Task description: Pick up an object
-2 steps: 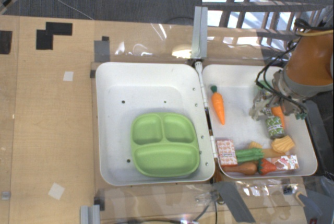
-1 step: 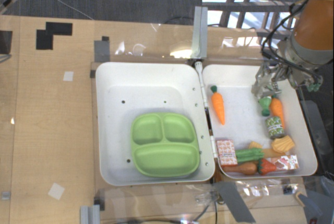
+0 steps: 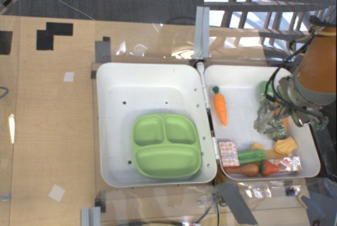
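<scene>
— Pincer [image 3: 271, 122] hangs low in the right bin [image 3: 239, 80], near its right wall. Whether it is apart or together, I cannot tell.

— Is anything clamped in it?

— Nothing I can see. Just below it lies a yellow toy [image 3: 286, 145], close by.

— And the rest of the things to pick?

— A carrot [image 3: 219, 107] lies alone toward the left side of that bin, green top pointing to the far end. Along the near wall sit a small box [image 3: 228, 153], a green vegetable [image 3: 251, 156], a brown sausage-like piece [image 3: 245, 169], a red piece [image 3: 269, 168] and a flat packet [image 3: 289, 164], crowded together.

— The left bin [image 3: 147, 77]?

— It holds a green divided plate [image 3: 167, 146], toward its near end.

— The arm [image 3: 318, 67]?

— Its orange band sits above the right bin's right edge.
</scene>
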Tool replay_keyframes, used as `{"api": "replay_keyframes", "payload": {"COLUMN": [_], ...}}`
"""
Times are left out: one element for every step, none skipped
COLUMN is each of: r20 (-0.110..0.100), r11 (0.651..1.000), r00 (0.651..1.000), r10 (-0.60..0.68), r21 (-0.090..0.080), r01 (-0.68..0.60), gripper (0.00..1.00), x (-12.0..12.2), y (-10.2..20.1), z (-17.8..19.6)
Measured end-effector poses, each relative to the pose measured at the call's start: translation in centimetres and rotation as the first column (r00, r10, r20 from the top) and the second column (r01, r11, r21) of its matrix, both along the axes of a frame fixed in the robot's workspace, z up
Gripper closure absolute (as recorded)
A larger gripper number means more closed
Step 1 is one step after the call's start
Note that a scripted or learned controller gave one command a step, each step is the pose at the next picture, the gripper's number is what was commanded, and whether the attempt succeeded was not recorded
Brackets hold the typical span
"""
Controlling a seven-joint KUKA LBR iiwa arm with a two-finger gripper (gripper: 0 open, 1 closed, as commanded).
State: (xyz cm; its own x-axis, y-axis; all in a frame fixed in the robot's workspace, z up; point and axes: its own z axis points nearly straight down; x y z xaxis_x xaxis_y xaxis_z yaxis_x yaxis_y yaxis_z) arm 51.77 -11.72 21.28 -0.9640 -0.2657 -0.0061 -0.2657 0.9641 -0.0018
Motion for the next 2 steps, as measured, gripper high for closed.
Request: {"api": "replay_keyframes", "payload": {"r20": [0.011,0.020], "r11": [1.000,1.000], "r00": [1.000,1.000], "r10": [0.005,0.009], "r21": [-0.001,-0.002], "r01": [-0.005,-0.009], "gripper": [1.00,1.00], "x": [0.3,0.6], "y": [0.2,0.3], "z": [1.3,2.5]}}
